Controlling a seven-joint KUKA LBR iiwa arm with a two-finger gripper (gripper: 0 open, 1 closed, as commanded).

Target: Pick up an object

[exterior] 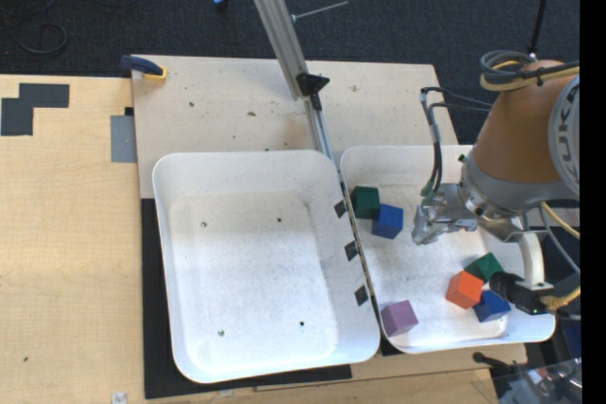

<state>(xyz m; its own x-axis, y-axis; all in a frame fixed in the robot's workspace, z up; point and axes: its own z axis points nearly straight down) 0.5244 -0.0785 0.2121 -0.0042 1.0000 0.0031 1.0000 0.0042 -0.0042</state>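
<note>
Very little lettering can be read here. The one mark stands on the orange band of the grey robot arm (530, 142), at the far right: part of a large dark letter, seemingly a "U" with a stroke of another letter below it, cut off by the picture's edge, so the whole word cannot be made out. The two shallow white plastic bins (251, 350), the coloured blocks lying in the right one, and the pale wooden bench (57, 232) bear no writing, numbers or labels that can be read.
</note>
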